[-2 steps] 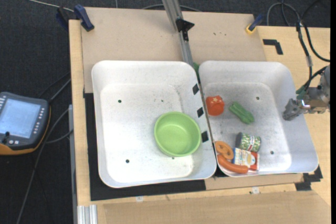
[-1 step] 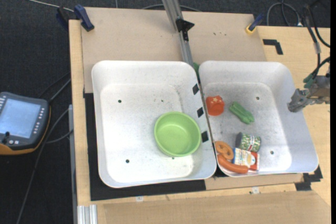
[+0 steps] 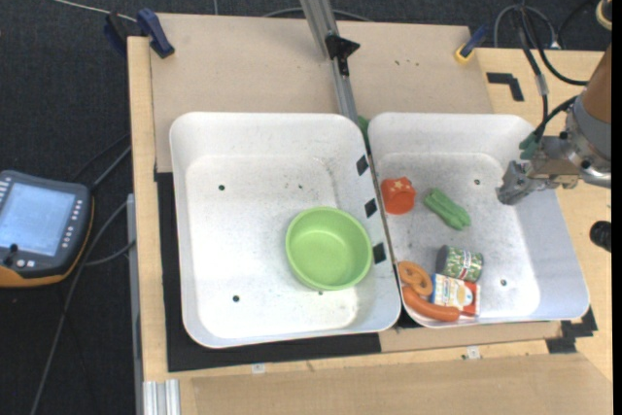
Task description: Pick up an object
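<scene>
Overhead, near the right bin's (image 3: 544, 238) far-right wall, hangs the gripper (image 3: 512, 188) — finger state impossible to tell. Left of it, well apart: green pickle-like piece (image 3: 447, 208), orange cup (image 3: 397, 195). Nearer the camera — small can (image 3: 460, 262), orange toy (image 3: 428, 298). Further left, green bowl (image 3: 328, 249) in the left bin (image 3: 224, 209).

Left bin (image 3: 199, 209): one bowl (image 3: 328, 249), lower right part, near the divide.
Right bin (image 3: 544, 258): cup (image 3: 397, 195) at upper left; pickle-shaped item (image 3: 447, 208) just right of it; can (image 3: 460, 262) lower centre; packet (image 3: 453, 293) below the can; carrot-like piece (image 3: 416, 279) at lower left corner.
Gripper (image 3: 512, 190): over the right bin's upper right.
Handheld pendant (image 3: 39, 226): frame's left edge, off the bench.
</scene>
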You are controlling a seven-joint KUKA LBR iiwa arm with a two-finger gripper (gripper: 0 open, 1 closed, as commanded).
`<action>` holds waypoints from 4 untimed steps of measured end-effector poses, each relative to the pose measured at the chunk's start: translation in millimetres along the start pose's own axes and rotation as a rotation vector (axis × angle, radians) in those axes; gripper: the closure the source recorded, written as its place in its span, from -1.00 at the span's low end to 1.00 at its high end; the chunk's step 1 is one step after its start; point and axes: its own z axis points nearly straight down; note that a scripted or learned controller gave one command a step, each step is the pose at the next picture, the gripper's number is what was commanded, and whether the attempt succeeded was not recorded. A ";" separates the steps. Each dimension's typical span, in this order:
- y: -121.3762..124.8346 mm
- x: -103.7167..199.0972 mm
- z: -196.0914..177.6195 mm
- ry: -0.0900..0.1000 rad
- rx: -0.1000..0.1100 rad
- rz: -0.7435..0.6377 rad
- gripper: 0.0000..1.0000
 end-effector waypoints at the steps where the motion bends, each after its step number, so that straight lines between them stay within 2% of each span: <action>1: 3.1 51.9 -1.5 0.000 0.000 -0.001 1.00; 3: 25.9 169.4 3.7 0.001 0.000 -0.002 1.00; 4: 49.3 225.8 9.1 0.000 0.000 -0.001 1.00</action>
